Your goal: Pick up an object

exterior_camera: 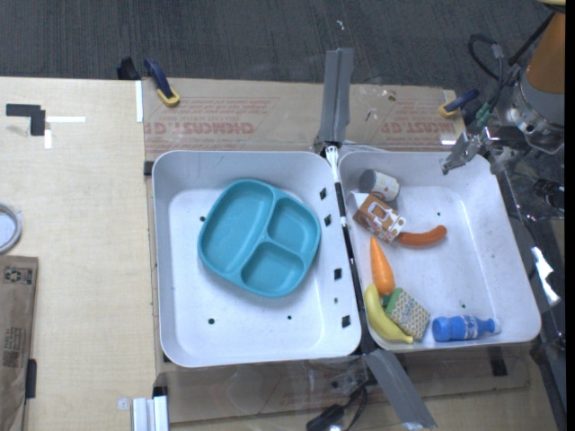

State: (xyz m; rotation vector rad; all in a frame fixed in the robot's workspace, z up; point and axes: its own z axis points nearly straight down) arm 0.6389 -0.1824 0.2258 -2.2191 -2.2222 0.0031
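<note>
Pincer [460,155] is sitting at the upper right, over the far right corner of the right bin [503,241], above the rim and well apart from everything inside; it's too small and dark here to tell whether it's open or closed, and nothing is showing between its tips, so I'm reading the pick as not yet begun: approach, descent, grasp and lift are all still pending. Candidates are all lying in the right bin, mostly along its left side: a small grey-white cup [379,184] tipped on its side near the top, a brown-white snack pack [378,215] just below it, an orange sausage-like piece [420,236] touching that pack, a carrot [382,266], a banana [384,316] with a patterned sponge-like block [410,313] resting against it, and a blue bottle [463,329] lying flat at the near edge. Left bin [180,330] is carrying a teal divided plate [260,237]. Cup is looking like the nearest target
</note>
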